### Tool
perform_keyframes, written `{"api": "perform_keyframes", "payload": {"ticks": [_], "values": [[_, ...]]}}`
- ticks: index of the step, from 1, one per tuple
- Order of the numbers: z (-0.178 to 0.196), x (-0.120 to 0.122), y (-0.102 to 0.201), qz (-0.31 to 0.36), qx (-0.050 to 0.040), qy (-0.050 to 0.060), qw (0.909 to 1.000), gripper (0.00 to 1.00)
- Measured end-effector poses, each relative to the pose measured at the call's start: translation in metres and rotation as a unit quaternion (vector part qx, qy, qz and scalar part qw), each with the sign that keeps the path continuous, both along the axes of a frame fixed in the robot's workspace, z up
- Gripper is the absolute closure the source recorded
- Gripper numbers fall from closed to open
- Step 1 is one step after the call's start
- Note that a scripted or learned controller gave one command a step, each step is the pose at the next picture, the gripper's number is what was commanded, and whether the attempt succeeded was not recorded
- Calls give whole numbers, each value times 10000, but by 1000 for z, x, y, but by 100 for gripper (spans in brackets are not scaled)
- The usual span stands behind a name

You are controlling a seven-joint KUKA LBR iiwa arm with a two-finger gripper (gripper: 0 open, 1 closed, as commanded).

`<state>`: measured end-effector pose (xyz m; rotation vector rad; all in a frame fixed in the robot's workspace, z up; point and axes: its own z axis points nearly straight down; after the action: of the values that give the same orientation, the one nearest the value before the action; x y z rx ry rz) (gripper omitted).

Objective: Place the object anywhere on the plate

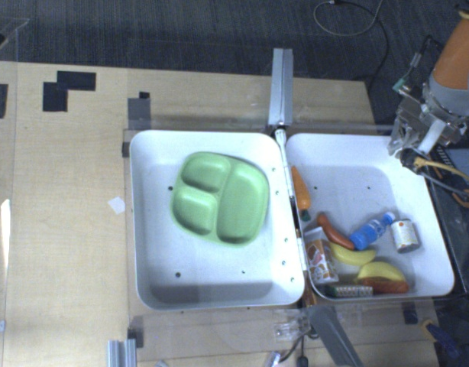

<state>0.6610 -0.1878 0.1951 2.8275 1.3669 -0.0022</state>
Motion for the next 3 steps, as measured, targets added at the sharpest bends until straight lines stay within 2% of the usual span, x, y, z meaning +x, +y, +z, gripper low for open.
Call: {"api": "perform_keyframes", "payload": {"ticks": [1, 2, 3], "values": [[-34, -75, 99, 320, 12, 7, 9995, 100], [-13, -18, 169, 1253, 8, -8, 9921, 100], [-13, -45, 159, 1011, 13, 5, 9949, 100]]}}
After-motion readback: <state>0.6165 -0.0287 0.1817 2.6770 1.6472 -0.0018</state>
